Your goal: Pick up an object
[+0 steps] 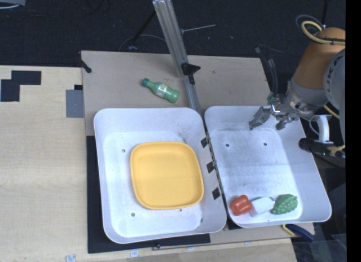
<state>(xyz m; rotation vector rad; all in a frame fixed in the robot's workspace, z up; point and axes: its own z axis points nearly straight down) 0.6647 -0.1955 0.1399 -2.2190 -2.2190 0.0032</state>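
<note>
The gripper (272, 121) hangs over the far edge of the right bin (307, 170). Its two fingers are spread apart and pinch nothing. So I think the picking has not started yet. The things to grab lie together at the near end of that bin: a red pepper (241, 204), a white block (262, 205) and a green bunch of grapes (284, 204). Next, the arm needs to come nearer, go down over one of them, and squeeze. A yellow plate (167, 174) sits in the left bin (107, 142).
</note>
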